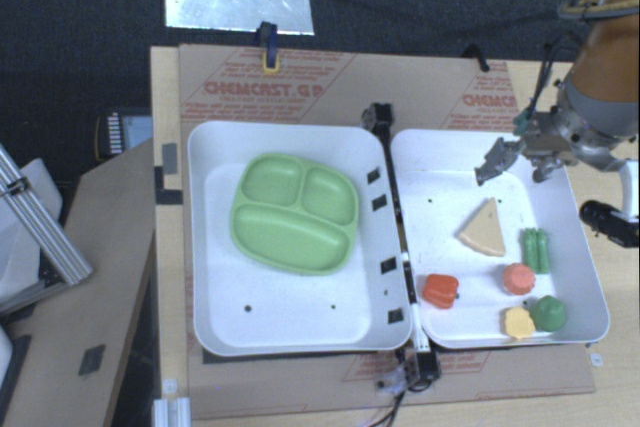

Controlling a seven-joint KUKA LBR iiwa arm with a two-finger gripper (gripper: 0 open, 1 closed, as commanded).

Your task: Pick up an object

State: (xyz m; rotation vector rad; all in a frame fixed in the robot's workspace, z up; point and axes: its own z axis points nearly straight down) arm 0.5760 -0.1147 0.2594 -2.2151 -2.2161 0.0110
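Hand [518,161] hangs over right bin's [440,320] far edge, beyond the cheese wedge [484,229].

A single fixed camera looks down at a slant from above the near side of the desk [330,75], far enough back to take in both white bins [290,340] and the dark floor beyond.

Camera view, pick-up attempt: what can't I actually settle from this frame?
- Gripper: small and blurred above the right bin; its height over the bin floor can't be judged.
- Arm: cut off by the right edge of the camera view.
- Green piece and yellow piece: too small to identify, and whether they touch can't be told.
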